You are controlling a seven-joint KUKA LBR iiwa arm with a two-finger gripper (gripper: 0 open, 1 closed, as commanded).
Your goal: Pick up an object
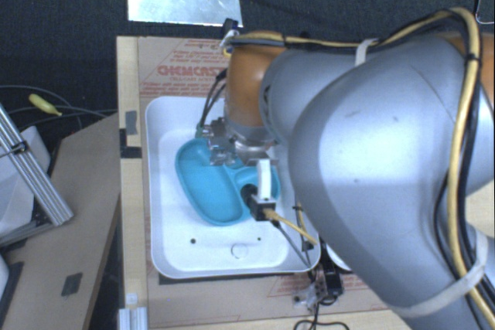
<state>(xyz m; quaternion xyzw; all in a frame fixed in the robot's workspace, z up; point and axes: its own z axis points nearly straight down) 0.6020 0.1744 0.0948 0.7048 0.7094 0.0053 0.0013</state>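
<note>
You have a blue dish [205, 185] lying in the white bin [166, 243], an oblong, shallow piece. Its long axis runs on a slant, from the upper left of the bin down toward the lower right. The narrower, rounded end points to the upper left, and the wider end sits to the lower right, where a black part of the tool overlaps it.

The gripper [224, 154] hangs over the dish's upper right edge, directly above its rim. From this camera angle you cannot tell whether the jaws are apart or together: the wrist and the cables cover them, and the metal below the flange blurs into the dish. You also cannot tell whether anything sits between them, or whether they touch the rim or hover just over it.

Measured from the jaws, most of the dish spreads to the lower left, and the bin floor [232, 251] lies further down beyond it, bare white with a few small marks. The orange band [244, 85] of the arm [379, 166] stands straight above the jaws, and the grey bulk of the arm fills the space to their right.
</note>
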